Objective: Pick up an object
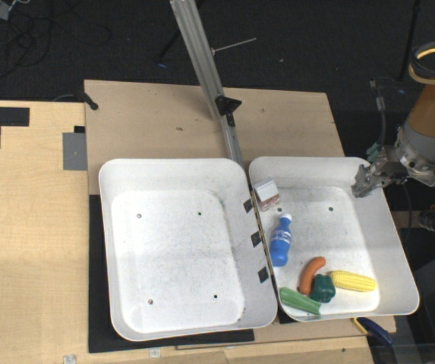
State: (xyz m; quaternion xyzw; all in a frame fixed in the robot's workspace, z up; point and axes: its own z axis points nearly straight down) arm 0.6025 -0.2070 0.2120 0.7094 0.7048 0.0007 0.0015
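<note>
The gripper [363, 180] hovers at the right bin's [369, 237] far right rim, carrying nothing visible; its opening cannot be judged. The approach step seems underway. A blue bottle [280, 240] lies down-left of it; next, reach over and descend.

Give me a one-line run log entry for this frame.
phase: approach | gripper: over right bin's far-right rim, nothing visibly held | objects in right bin: blue bottle, corn, carrot, small box
</note>
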